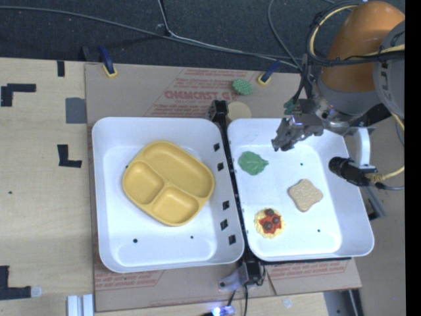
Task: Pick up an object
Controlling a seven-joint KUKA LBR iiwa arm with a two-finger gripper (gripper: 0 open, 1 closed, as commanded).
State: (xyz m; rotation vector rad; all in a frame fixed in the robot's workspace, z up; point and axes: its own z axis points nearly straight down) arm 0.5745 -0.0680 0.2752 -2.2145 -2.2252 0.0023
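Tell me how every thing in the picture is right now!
yellow tray: lying flat in the left bin, nothing in its compartments.
green leaf: lying in the right bin, untouched.
toast slice: lying flat in the right bin, untouched.
little pizza: lying flat, topping side up.
green bumpy piece: sitting outside the bins on the cardboard.
gripper: hanging over the right bin, holding nothing I can see.
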